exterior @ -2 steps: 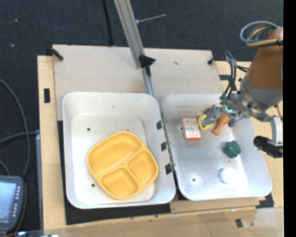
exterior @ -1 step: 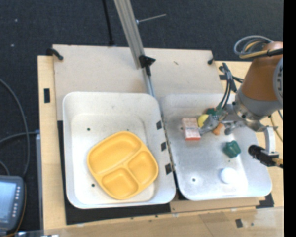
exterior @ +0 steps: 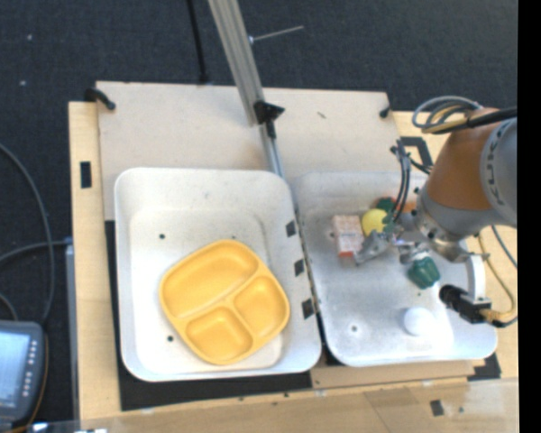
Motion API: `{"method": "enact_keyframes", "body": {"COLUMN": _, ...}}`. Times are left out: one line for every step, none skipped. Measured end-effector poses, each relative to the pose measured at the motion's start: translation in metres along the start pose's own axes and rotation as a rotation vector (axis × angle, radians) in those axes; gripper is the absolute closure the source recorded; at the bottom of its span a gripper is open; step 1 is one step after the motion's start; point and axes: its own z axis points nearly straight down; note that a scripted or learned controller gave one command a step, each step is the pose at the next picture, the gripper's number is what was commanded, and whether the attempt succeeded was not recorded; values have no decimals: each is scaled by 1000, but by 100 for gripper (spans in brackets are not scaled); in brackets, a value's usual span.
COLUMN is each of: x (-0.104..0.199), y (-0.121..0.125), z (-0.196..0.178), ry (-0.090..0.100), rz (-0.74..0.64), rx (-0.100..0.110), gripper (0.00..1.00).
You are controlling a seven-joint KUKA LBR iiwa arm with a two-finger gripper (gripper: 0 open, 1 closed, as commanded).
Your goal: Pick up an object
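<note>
Nearest you, the white ball (exterior: 417, 320) lies low in the right bin (exterior: 361, 332), apart from the tool (exterior: 379, 242) above it. You see the tool reaching in over that bin, low near the small pink box (exterior: 346, 235), with the yellow ball (exterior: 374, 221) just beside it and the green object (exterior: 423, 271) right of it. Whether it is clenched or released you cannot tell. Your left bin (exterior: 144, 206) holds the yellow divided tray (exterior: 224, 300).

A small pale box (exterior: 346, 235), a yellow ball (exterior: 374, 221), a green object (exterior: 423, 271) and a white ball (exterior: 417, 320) lie in the right bin (exterior: 361, 341).
</note>
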Motion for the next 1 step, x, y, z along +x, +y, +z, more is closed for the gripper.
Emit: {"method": "enact_keyframes", "body": {"x": -1, "y": 0, "z": 23, "ry": -1, "rz": 1, "rx": -3, "gripper": 0}}
